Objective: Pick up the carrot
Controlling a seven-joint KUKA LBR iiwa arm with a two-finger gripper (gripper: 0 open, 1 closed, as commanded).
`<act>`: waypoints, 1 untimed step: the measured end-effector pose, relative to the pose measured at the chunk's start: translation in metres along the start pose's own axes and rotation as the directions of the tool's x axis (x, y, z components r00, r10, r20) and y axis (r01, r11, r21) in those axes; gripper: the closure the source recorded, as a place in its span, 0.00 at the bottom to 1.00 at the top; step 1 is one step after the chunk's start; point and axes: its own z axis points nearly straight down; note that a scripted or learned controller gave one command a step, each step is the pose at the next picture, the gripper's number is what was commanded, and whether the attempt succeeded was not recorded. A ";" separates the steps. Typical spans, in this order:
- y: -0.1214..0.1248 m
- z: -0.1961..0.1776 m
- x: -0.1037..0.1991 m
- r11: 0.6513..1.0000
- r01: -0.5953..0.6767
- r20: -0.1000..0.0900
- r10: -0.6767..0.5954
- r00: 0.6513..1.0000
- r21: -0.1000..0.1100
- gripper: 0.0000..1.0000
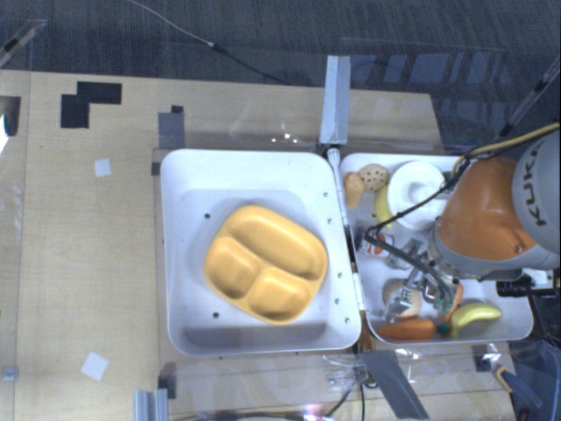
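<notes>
Over the right bin the arm hangs low, orange band covering most of the bin's middle; claw sits below it near the front wall, buried in cables and shadow, so whether it is spread or pressed together I cannot tell; well off to the claw's left, in the left bin, the yellow divided tray lies untouched, biggest loose item on the bench; behind the claw, toward the far wall, a white cup with a bit of yellow fruit at its left side, and cookies in the far-left corner; just to the claw's right and a bit forward, a banana with a green tip; carrot lies directly in front of the claw, flat on the bin floor along the front wall, orange, lengthwise left-right, nearly touching the banana's green end; nothing visible between the claw tips; judgement: approach looks done, claw is just above or beside the carrot; grasp and lift not yet done; carrot hugging the wall plus banana crowding one end makes a clean pinch tight.
</notes>
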 end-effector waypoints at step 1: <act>0.005 -0.097 0.002 0.854 -0.520 -0.005 0.520 0.854 0.004 0.00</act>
